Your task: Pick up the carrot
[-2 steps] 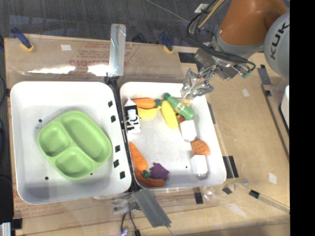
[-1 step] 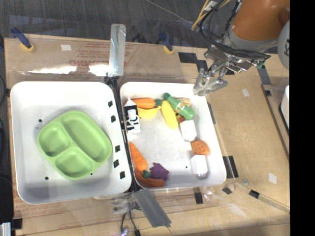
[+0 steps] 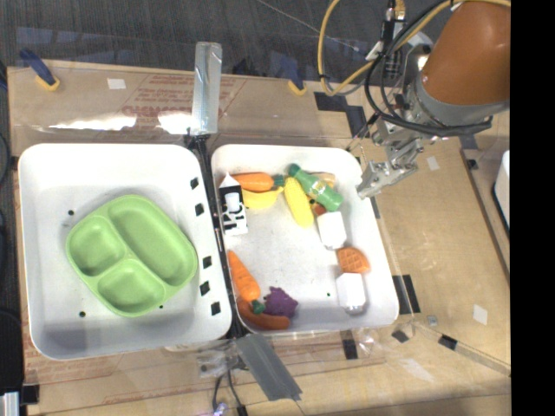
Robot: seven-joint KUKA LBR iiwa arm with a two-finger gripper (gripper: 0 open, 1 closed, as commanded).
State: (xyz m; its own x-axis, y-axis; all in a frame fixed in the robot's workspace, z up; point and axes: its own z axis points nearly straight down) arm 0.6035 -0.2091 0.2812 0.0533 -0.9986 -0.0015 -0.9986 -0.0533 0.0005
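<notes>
Two white bins side by side on the bench [image 3: 434, 258], green divided plate [image 3: 130, 254] in the far one. Pincer [image 3: 381, 173] at the near bin's [image 3: 286, 232] upper right rim, jaw state impossible to tell. Carrot [image 3: 242, 276] well down-left of the pincer, against the bin's left wall, long axis running along that wall, tip toward the purple grapes [image 3: 279, 302].

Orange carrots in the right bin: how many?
2: one orange carrot at the far-left corner, another orange carrot along the left wall. More may be hidden.
</notes>
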